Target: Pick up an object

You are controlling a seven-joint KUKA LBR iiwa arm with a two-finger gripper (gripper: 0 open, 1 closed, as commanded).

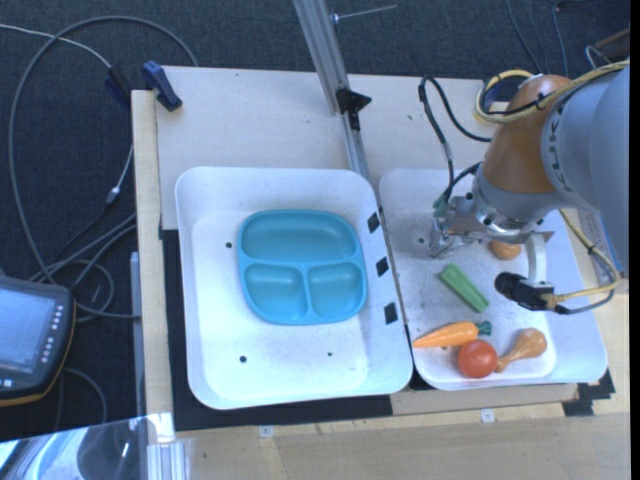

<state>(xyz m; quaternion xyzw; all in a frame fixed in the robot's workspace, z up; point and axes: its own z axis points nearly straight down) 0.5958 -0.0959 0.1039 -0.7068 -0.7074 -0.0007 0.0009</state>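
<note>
White plastic made up both bins: the left bin (200, 268) carried a turquoise divided plate (301, 266), and the right bin (410, 193) held the toy food we had to choose from. A green cucumber-like piece (463, 286) lay near the middle of that bin, an orange carrot (448, 335) lay below it toward the near rim, a red tomato (478, 358) sat just beside the carrot's leafy end, and a tan pear-shaped piece (525, 345) rested touching or almost touching the tomato on its right. A small orange object (507, 250) peeked out from under the arm.

We judged the step in hand to be the approach. The gripper (446, 238) hung low over the upper part of the right bin, just above the green piece's upper end, and we saw nothing between its tips. Whether those tips were apart or together we could not tell, since the wrist hid them from above.

For the next move, we reckoned the gripper would need to centre over the green piece, line up across its narrow width and descend to the bin floor before closing. The piece lay well apart from the others, so it looked the easiest target; its slant called for a matching wrist turn.
</note>
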